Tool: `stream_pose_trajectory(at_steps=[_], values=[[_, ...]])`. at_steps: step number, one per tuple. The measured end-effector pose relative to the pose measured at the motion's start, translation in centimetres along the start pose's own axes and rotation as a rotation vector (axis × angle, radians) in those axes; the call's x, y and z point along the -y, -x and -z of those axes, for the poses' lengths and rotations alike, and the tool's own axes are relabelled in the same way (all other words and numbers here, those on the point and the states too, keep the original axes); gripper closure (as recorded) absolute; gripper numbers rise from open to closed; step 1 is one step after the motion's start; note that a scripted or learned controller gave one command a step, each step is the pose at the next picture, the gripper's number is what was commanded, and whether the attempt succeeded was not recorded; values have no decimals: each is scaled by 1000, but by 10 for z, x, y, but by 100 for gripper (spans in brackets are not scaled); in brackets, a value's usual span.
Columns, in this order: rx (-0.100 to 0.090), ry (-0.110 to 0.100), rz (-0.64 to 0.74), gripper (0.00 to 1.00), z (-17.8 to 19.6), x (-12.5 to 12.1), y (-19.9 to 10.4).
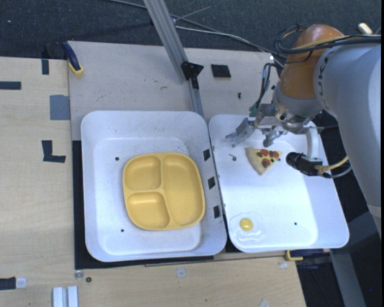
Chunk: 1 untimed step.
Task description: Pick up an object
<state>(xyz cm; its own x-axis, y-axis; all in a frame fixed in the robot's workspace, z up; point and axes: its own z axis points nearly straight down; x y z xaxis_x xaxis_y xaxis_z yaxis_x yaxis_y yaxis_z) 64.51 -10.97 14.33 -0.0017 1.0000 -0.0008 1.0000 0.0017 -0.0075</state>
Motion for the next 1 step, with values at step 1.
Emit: stream_pose_trajectory(at_steps=[1], values=[[3,11,1,0,-50,-2,0]])
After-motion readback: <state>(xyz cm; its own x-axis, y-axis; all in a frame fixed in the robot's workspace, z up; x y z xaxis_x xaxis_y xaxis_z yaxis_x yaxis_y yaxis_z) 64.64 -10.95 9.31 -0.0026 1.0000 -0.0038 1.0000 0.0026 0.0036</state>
